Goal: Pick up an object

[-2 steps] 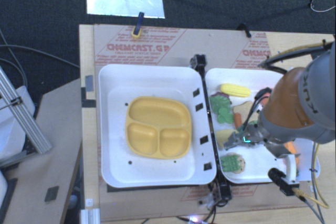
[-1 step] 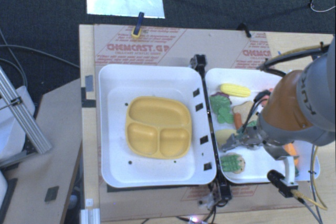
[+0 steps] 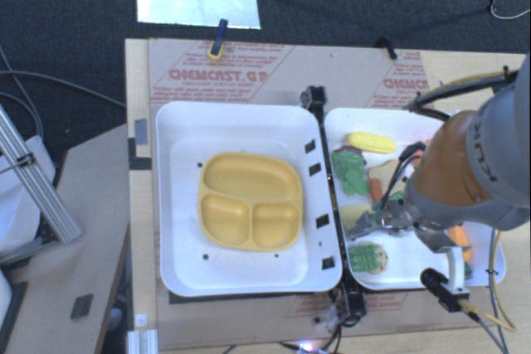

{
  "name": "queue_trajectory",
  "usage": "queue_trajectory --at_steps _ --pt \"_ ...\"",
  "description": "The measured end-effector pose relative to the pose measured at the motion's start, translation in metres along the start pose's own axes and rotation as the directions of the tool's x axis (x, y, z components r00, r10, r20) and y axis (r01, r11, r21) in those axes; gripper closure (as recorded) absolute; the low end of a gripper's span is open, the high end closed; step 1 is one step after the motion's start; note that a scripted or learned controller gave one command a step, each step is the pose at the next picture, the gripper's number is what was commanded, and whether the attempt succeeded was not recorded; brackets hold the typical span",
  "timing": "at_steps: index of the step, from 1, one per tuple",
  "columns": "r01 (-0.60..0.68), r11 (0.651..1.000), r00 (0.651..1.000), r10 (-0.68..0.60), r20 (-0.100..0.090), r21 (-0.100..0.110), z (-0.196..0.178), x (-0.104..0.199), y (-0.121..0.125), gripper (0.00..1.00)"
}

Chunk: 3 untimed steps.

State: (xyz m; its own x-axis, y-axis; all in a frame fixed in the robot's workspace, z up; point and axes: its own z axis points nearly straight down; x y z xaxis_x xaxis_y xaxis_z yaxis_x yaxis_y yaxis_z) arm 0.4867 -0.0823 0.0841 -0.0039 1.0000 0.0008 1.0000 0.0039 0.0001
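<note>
The right bin (image 3: pixel 390 118) holds several toy foods. A yellow corn cob (image 3: pixel 372 143) lies near its far wall, with a green leafy piece (image 3: pixel 350 171) and a small purple piece (image 3: pixel 347 151) just left of it. An orange carrot (image 3: pixel 375 191) lies in the middle. A round green and tan piece (image 3: pixel 367 259) rests at the front left corner. My gripper (image 3: pixel 365 225) hangs low over the bin's left side, between the carrot and the round piece, pointing toward the divider. The arm (image 3: pixel 465 170) hides the bin's right half; an orange scrap (image 3: pixel 459 236) peeks out beside it.
The left bin (image 3: pixel 178 178) holds a yellow divided plate (image 3: pixel 249 200). A black divider with clips (image 3: pixel 325 178) runs between the bins. Cables (image 3: pixel 465 91) trail over the arm at the right. A metal rail (image 3: pixel 29 170) stands off the bench at the left.
</note>
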Motion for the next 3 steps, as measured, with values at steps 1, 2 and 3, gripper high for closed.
queue_trajectory --at_steps 1,2,3 --pt "0.002 1.000 1.000 -0.002 0.000 -0.003 -0.011 0.000 0.001 1.00" --pt "0.001 1.000 1.000 -0.001 -0.001 -0.002 -0.010 0.000 0.001 0.00" --pt "-0.002 1.000 1.000 0.002 0.001 0.001 0.000 0.000 0.000 0.00"
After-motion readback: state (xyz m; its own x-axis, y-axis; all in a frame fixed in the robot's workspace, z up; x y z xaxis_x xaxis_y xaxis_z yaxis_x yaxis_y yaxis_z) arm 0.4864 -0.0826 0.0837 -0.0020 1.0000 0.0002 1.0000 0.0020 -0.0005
